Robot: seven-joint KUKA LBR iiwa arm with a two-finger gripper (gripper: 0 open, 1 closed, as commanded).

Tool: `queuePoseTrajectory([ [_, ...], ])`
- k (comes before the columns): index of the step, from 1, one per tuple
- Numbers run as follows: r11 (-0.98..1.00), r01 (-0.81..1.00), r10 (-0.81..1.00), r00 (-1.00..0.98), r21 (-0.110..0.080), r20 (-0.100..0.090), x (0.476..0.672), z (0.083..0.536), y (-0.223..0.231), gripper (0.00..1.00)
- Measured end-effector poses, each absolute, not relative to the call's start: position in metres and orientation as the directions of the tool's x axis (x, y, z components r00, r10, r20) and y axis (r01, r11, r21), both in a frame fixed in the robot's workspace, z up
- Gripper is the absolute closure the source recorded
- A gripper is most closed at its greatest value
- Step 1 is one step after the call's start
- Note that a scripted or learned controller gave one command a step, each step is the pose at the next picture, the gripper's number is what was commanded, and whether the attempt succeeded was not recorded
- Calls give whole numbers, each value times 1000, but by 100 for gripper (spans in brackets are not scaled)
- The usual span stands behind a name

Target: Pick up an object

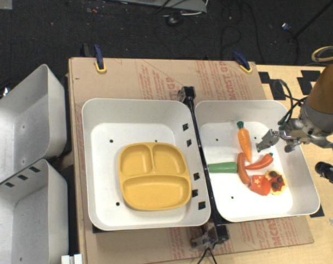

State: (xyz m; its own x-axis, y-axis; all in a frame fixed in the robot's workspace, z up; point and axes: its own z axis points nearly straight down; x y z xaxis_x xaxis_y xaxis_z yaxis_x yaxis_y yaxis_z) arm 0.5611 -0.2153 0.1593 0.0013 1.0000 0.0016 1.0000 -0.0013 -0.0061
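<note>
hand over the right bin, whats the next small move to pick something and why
Probably shift the hand a little toward the bins' divider and lower it over the carrot. The hand hangs above the right bin with nothing visibly between its fingers. The carrot lies nearest to it, and its upper part is apart from the red pepper and the other toy food crowded below it, so it looks like the cleanest grasp.

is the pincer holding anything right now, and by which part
Nothing is held: the pincer hangs above the right bin, near the red pepper, with nothing between its fingers.
</note>
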Motion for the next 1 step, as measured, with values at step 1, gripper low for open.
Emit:
queuePoseTrajectory([
  [1,-2,1000,1000,2,-4,1,559,114,-221,0],
])
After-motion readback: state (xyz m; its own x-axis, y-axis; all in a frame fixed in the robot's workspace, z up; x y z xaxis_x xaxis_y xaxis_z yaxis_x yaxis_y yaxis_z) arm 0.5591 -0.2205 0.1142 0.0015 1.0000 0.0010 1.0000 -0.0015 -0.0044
